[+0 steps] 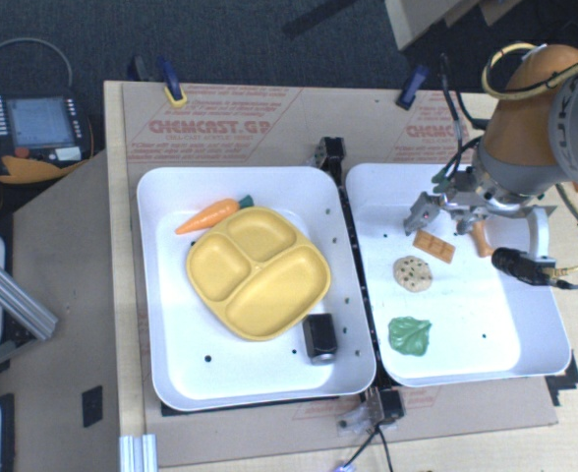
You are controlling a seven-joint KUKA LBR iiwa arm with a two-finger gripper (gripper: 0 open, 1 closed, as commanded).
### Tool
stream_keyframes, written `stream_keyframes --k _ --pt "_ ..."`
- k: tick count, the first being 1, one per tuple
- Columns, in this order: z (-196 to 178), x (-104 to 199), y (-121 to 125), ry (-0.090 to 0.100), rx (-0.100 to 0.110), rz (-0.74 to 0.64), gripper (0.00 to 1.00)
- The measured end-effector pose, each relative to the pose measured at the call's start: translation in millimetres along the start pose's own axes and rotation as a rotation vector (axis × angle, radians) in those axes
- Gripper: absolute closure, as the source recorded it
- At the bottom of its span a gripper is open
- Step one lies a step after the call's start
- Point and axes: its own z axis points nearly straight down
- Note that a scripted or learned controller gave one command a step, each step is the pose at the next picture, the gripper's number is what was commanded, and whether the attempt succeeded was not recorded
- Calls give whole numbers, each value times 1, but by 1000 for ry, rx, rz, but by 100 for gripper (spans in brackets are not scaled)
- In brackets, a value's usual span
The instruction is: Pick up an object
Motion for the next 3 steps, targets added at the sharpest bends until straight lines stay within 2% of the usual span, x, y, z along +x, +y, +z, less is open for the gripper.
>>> stream_keyframes --k 1,2,3 --pt "49 0 0 0 0 0 0" --pt "40 0 1 -1 -2 1 100" --pt "-6 3 10 -1 -4 0 100"
